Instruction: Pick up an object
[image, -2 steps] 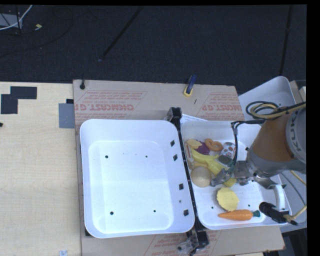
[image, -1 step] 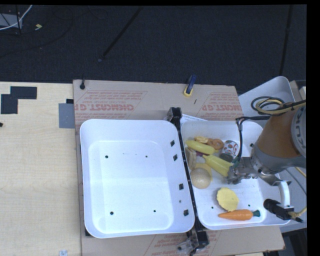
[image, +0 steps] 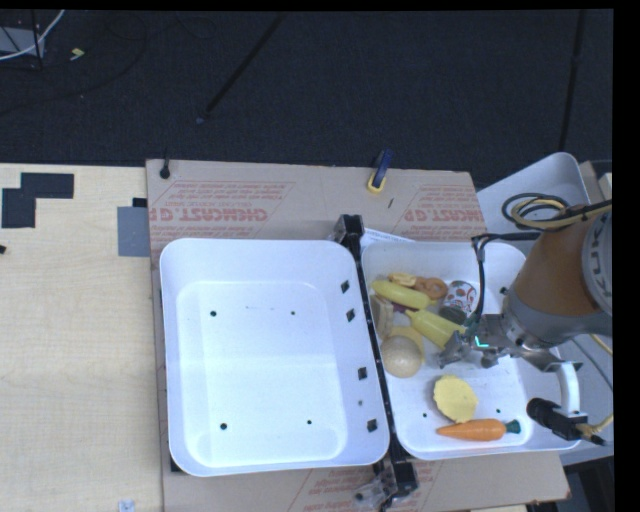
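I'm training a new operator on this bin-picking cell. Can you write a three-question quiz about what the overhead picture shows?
1. True or false: the carrot lies in the left bin.
2. The gripper is nearest to: A) the yellow corn cob, B) the carrot, C) the blue-and-yellow clamp.
3. Which item lies closest to the right bin's near edge?

Key: 1 false; 2 A; 3 the carrot.

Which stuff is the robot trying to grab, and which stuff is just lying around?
For the job:
gripper
right bin
carrot
yellow slice
round pale ball
banana

Just lying about:
left bin
blue and yellow clamp
cardboard sheet
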